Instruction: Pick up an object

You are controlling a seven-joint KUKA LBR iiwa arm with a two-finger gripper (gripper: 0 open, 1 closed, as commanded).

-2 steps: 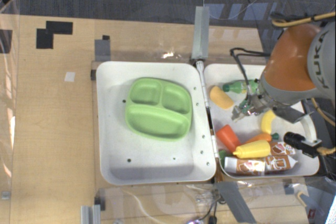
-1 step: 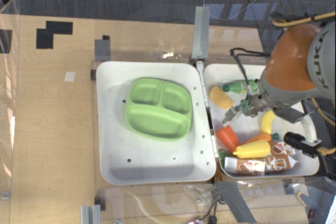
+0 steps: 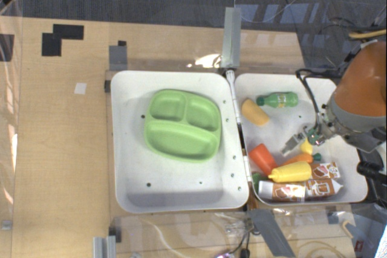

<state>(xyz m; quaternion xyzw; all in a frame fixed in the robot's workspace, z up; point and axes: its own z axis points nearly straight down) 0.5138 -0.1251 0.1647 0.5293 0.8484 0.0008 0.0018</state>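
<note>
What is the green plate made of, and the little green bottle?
The green plate looks like smooth moulded plastic: one even colour, rounded compartments, soft sheen. The little green bottle seems to be shiny plastic too, with a pale label, though it is too small to be sure.

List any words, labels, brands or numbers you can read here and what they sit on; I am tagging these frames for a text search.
No text can be read.
Green bottle: the label is too small and blurred.
Brown and white packet: its printing is blurred.
Yellow bottle: no legible marking.
Green divided tray: plain, no markings visible.
</note>
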